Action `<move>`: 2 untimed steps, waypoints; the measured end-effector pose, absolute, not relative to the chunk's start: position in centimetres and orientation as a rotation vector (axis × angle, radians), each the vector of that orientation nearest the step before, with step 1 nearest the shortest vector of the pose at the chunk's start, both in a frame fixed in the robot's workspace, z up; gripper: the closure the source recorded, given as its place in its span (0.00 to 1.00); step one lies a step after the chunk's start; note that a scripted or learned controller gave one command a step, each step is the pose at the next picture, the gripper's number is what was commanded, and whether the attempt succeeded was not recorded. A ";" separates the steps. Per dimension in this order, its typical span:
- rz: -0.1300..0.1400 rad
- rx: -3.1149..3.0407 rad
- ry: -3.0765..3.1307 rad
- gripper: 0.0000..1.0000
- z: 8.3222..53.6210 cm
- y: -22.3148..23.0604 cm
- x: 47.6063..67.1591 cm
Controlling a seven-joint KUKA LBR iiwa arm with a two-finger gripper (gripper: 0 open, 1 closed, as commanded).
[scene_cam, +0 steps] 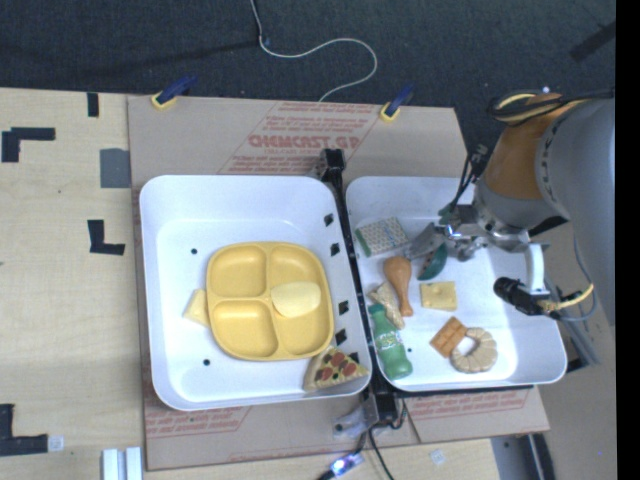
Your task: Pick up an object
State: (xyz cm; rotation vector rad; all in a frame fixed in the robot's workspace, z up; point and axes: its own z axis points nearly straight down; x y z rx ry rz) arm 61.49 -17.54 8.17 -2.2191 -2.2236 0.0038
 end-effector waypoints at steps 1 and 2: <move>0.001 -2.220 -2.226 1.00 9.5 -17.5 61.6; -0.003 -2.221 -2.225 1.00 13.8 -17.2 61.9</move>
